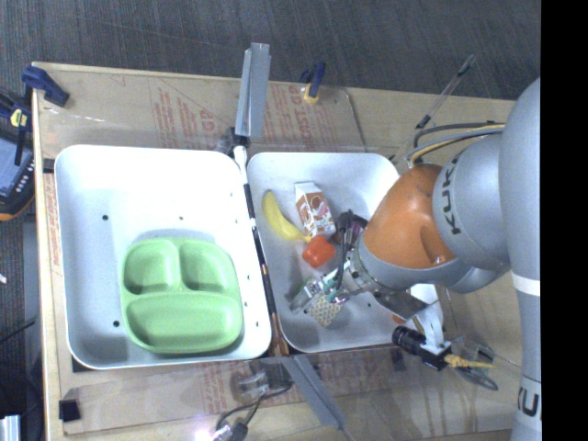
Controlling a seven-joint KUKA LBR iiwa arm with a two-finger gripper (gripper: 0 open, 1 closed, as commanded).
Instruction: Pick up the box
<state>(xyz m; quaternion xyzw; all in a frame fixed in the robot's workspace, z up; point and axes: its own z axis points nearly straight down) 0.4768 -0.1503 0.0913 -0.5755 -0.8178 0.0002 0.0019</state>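
Observation:
The box (314,210) is a small white carton with red and orange print. It lies in the right bin (367,166), near the back, just right of a yellow banana (278,217). My gripper (321,291) hangs low over the front of that bin, well in front of the box and apart from it. Between the two sits a red-orange object (319,251). The grey and orange arm covers the bin's right half.
A small speckled object (323,312) lies right under the gripper near the bin's front wall. The left bin (83,173) holds a green divided tray (181,295). Clamps and cables sit along the bench edges.

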